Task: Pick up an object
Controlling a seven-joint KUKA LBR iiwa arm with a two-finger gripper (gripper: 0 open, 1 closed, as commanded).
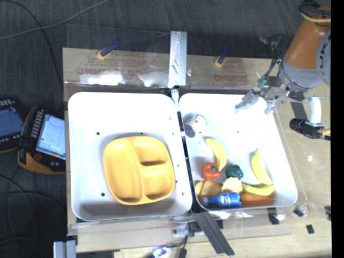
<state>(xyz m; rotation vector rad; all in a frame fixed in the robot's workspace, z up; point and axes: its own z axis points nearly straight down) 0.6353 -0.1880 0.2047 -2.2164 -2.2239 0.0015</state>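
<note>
Overhead, the claw hovers at the far right corner of the right bin, fingers spread apart, gripping nothing. Toy food sits well below and toward the near wall from it: a banana, a second banana, a red tomato, a dark green piece, a blue can lying flat, and a carrot. Left of the claw, the left bin holds a yellow divided plate.

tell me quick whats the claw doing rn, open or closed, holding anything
claw: open, holding nothing, hanging over the far right corner of the right bin, up away from the toy food piled at the bin's near end.
</note>
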